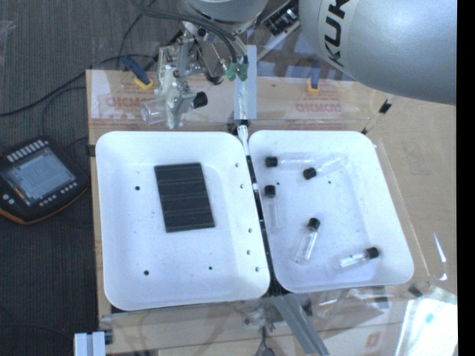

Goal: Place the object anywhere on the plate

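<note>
Camera view, nearest first: two white bins side by side on the worktop (438, 199), left bin (119, 273) and right bin (386, 269) touching along the middle seam. Lying in the right bin, five clear vials with black caps, all flat on their sides: one (360, 256) by the near right corner, another (306, 239) just left of it, a third (271, 202) tight against the left wall, then two more (323, 167) (286, 160) up toward the far side. Sitting in the left bin, a dark ribbed plate (184, 196), roughly centered and slightly turned. Off to the left, down on the floor, a handheld control pendant (37, 180).

Farther back, past the far rim of the left bin, the pincer (174, 99) hanging over the worktop, well apart from the plate. Looks clamped on the held vial (154, 110), clear body poking out left and black cap to the right, though pretty blurry up there.
</note>
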`<move>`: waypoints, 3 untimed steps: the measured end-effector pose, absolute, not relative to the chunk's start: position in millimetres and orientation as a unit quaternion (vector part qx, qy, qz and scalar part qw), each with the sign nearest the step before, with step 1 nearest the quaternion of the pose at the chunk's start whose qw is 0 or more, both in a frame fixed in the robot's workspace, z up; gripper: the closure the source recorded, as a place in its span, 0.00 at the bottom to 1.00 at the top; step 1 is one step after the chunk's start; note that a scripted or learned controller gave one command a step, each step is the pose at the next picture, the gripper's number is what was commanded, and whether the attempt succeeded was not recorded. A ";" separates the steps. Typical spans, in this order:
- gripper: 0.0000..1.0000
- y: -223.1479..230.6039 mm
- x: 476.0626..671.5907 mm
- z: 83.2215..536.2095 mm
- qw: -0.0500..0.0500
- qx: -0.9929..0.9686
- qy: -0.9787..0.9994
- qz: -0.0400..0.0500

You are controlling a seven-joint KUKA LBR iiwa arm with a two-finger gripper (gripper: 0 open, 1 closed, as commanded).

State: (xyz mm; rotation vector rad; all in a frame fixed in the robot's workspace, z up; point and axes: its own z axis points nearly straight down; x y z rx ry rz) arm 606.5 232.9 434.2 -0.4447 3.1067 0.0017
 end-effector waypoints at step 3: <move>1.00 226.3 608.0 433.9 0.002 -0.568 0.823 0.001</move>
